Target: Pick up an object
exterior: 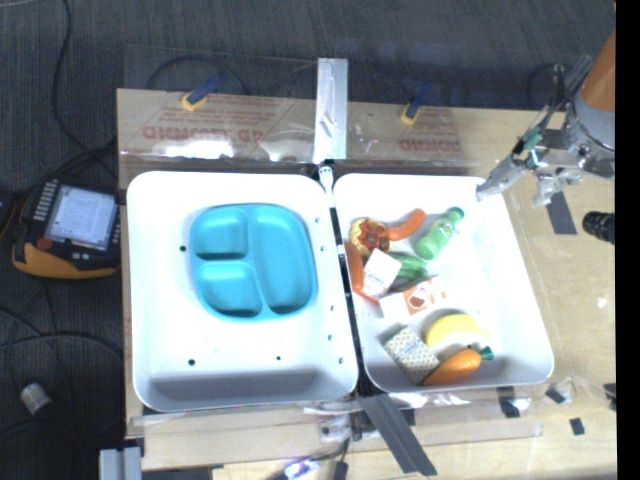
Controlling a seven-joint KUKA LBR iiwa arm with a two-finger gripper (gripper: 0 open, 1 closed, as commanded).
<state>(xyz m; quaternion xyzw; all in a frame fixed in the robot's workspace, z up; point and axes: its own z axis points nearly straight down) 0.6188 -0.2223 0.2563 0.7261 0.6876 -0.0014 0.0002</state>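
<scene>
The right bin (520, 268) holds a heap of small things. Among them are a green bottle (440, 234), an orange sausage-shaped piece (406, 224), a red-and-yellow item (368, 234), a white box (380, 271), a yellow banana (450, 327), an orange carrot (455, 365) and a patterned packet (404, 347). My gripper (520, 187) hangs over the bin's far right corner, up and right of the green bottle. Its fingers are spread open with nothing between them.
The left bin (160, 348) carries a blue divided plate (250, 260). A metal divider post (331, 108) stands behind the seam between the bins. A handheld device (70, 226) lies on the floor at the left. Clips and tape sit along the bench's back edge.
</scene>
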